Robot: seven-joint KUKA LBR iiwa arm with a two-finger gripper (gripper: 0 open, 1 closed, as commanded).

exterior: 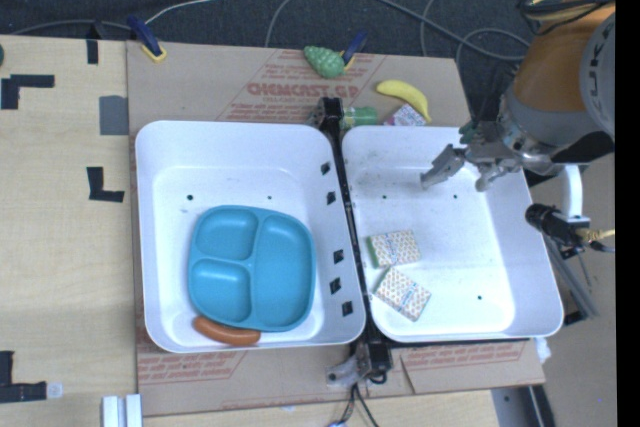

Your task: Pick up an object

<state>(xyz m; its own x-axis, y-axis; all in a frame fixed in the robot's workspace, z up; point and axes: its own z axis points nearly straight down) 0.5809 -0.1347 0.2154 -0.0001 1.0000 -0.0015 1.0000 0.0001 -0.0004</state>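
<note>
Two small patterned packets lie in the right bin: one near its left wall, the other just below it, tilted. My gripper hangs over the upper middle of the right bin, open, with nothing between its fingers, up and to the right of the packets. In the left bin a blue divided plate lies flat with an orange sausage at its front edge.
Behind the bins on the cardboard lie a yellow banana, a green toy and a small pink packet. The arm's orange band looms over the right bin's far right corner. Cables run along the back.
</note>
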